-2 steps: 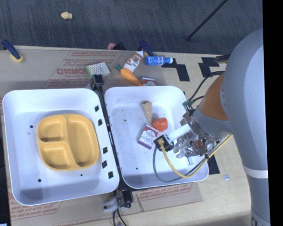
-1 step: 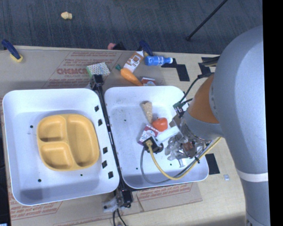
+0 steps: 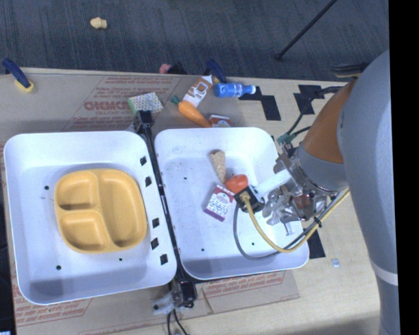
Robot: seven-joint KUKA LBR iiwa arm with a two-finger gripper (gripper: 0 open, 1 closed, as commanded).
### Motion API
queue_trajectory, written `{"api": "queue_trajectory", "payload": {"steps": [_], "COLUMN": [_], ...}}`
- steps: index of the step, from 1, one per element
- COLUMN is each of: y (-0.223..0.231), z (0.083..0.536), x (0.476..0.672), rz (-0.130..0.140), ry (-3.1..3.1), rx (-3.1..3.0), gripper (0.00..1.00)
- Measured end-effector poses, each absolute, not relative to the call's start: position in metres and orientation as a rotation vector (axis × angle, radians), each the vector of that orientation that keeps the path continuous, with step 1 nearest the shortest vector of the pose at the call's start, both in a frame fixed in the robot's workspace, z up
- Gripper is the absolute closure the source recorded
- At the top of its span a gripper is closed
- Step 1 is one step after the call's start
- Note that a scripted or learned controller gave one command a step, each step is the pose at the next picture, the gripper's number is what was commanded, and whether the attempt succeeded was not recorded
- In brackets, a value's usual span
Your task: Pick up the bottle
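Camera view, blue bottle [image 3: 233, 90] outside bins beside carrot [image 3: 192, 114], arm [image 3: 332, 145] over right bin [image 3: 199, 253], fingers' state unclear.

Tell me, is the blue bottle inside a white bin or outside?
Outside. The blue bottle lies on its side on the cardboard beyond the right bin's far rim, near a carrot.

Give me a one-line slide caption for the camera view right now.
KUKA arm's hand low in the right bin beside an orange-capped item; blue bottle lies outside on the bench.
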State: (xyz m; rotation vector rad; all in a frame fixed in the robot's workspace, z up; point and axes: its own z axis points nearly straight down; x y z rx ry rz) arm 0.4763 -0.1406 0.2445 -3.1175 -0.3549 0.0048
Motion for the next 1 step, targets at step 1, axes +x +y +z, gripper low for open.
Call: {"api": "queue_trajectory", "payload": {"steps": [1], "y": [-0.1316], "z": [0.2219], "x": [0.4759], "rz": [0.008], "ry": [-0.328], "rx": [-3.119], "gripper": [1.0]}}
